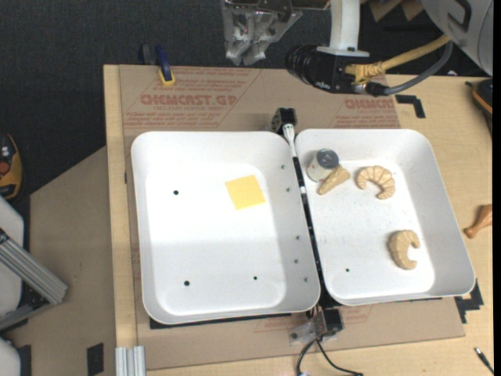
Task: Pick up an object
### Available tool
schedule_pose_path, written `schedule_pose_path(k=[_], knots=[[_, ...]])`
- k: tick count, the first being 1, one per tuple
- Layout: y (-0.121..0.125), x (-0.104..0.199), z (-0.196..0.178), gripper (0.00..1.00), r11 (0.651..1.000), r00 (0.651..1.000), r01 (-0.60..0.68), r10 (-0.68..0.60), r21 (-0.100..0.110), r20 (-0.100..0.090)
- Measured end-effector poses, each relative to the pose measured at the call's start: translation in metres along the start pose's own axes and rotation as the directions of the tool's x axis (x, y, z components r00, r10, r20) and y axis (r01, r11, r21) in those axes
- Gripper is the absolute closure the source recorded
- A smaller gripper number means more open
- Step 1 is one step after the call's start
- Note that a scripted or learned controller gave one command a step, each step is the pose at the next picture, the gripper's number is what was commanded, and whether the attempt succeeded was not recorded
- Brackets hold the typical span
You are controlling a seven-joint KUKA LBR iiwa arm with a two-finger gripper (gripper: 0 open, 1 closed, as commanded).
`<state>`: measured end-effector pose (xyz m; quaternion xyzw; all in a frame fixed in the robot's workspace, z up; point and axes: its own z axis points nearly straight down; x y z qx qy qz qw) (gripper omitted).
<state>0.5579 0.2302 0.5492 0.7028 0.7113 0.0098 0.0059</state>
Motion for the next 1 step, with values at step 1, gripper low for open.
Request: schedule_pose_path(k=[1], knots=[[0.0004,0.0009,-0.0106,1.00,1.000,1.000,0.001,-0.001,-0.004,-0.001]])
